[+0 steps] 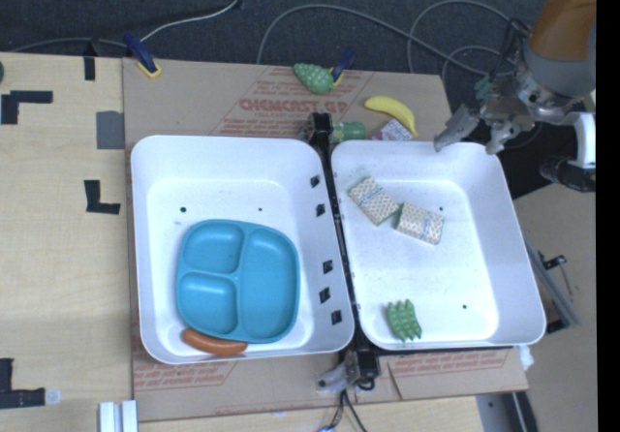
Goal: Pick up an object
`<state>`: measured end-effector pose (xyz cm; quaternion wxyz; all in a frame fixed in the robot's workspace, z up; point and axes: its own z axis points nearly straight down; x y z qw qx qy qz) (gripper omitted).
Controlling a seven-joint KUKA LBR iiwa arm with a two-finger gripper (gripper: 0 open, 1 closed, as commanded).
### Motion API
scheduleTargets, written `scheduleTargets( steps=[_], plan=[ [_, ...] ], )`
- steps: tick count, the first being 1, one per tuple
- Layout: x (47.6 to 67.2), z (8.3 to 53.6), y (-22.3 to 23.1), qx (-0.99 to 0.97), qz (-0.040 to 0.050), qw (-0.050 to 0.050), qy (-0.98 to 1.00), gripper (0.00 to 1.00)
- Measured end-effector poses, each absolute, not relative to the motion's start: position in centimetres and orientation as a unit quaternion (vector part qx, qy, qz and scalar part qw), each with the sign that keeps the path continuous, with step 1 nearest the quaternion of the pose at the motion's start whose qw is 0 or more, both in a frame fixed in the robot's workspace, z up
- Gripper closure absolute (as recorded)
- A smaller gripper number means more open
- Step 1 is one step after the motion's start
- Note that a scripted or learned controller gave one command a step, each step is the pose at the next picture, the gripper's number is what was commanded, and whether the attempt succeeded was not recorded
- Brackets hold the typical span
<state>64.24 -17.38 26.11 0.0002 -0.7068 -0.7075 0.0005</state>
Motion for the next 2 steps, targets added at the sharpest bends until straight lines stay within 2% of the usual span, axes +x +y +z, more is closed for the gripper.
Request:
scheduleTargets(
  steps=[1,2],
  plan=[
    [61.4,9.8,-21.4,-0.707,-0.0017,-0.004,-0.707,0.00],
    [56.1,9.0,-15.0,-0.707,-0.0035,-0.005,-0.707,0.00]
  ],
)
